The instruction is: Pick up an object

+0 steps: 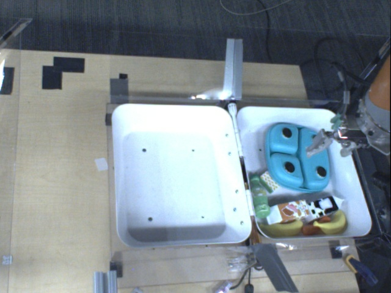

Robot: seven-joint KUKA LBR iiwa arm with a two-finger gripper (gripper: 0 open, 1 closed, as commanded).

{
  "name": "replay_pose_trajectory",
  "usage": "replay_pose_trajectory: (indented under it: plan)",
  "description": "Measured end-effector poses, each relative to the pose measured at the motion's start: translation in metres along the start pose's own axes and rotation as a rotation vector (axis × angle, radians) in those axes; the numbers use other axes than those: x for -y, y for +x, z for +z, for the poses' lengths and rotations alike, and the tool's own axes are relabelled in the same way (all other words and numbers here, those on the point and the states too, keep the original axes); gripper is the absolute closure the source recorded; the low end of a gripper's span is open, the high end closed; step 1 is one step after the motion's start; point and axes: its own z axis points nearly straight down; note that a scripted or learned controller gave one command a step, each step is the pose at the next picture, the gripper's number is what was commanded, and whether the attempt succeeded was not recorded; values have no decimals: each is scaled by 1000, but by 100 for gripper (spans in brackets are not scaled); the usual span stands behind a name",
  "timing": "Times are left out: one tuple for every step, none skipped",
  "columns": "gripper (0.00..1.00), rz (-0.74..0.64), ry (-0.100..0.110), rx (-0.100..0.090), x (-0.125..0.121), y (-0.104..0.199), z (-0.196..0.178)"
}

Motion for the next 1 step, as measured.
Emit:
replay_pose_trajectory:
  plan:
    - [0,164,-9,-8,-96,14,131]
